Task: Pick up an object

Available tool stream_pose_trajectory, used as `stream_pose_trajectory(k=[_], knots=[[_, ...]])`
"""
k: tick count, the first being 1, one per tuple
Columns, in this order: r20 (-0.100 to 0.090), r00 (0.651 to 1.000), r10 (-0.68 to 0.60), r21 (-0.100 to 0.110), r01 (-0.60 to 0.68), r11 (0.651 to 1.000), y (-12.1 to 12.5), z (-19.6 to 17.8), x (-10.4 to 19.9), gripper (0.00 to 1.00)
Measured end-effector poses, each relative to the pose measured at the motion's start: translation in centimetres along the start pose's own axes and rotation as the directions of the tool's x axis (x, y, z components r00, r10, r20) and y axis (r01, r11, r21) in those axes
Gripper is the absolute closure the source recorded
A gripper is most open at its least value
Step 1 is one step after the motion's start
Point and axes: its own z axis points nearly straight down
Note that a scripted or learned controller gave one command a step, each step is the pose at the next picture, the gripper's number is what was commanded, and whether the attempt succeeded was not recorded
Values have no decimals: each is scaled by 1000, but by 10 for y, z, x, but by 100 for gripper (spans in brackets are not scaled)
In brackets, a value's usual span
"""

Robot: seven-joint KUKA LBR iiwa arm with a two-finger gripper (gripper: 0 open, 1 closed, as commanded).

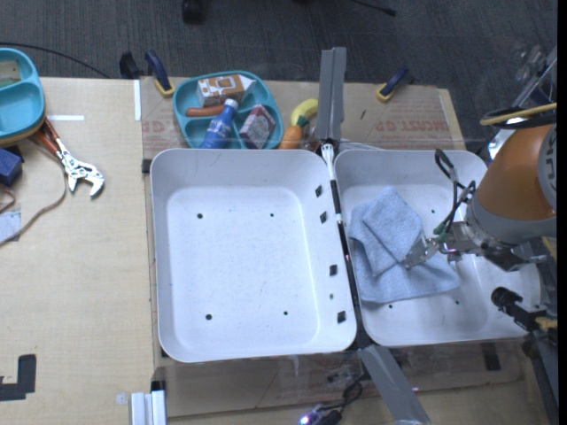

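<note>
A crumpled blue-grey cloth (390, 237) lies in the right bin (461, 321), toward nine o'clock. The tool (423, 251) presses on its three-o'clock edge; I cannot tell its opening. The grasp seems underway; next, a lift should confirm hold.

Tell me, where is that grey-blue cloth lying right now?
The cloth lies crumpled in the right-hand white bin, toward its left wall beside the divider between the two bins. The arm's pincer is at the cloth's right edge.
</note>
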Motion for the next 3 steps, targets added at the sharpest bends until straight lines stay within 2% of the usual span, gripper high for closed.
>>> stream_pose_trajectory(k=[1, 2, 3], knots=[[2, 1000, -1, -2, 1, 1000, 0, -1, -38, 0], [1, 992, 125, -1, -125, 992, 0, -66, 26, 0], [2, 918, 396, -1, -396, 918, -41, -112, -2, 0]])
